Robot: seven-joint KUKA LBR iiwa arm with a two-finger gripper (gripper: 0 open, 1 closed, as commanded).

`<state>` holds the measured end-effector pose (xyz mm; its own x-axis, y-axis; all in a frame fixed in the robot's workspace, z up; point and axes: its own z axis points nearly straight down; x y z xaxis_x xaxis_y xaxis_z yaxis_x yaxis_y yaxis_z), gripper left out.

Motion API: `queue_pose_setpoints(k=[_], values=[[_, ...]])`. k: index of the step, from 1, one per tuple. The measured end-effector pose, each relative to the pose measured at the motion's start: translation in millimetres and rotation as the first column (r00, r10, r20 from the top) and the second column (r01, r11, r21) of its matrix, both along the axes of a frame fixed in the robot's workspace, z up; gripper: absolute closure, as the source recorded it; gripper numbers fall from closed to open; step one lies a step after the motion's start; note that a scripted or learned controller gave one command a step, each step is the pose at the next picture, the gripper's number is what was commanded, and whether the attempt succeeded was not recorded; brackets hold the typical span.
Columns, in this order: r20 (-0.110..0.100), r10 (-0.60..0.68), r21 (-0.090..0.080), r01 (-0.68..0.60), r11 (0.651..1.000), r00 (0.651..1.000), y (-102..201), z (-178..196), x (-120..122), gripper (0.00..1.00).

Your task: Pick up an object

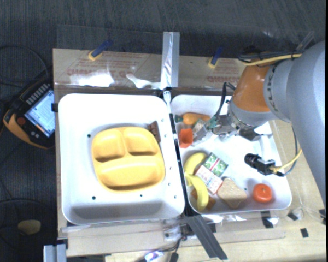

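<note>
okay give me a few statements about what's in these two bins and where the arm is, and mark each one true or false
1. The yellow divided tray lies in the left bin. True.
2. The banana lies in the left bin. False: it lies in the right bin, near the wall between the two bins.
3. The gripper is over the right bin's far end. True.
4. The orange-red round object sits on the yellow divided tray. False: it sits in the right bin's near right corner.
5. A slice of bread lies just right of the banana. True.
</note>
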<state>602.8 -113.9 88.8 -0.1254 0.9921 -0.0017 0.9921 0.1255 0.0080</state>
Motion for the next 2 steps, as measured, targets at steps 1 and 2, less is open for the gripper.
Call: queue_pose_setpoints(k=[1, 2], values=[[-0.060, -0.006, -0.003, 0.006, 1.000, 0.998, 2.6, -1.1, 54.9, 0.00], [-0.078, -0.006, -0.009, 0.006, 1.000, 0.997, -0.1, 4.9, 50.6, 1.00]])
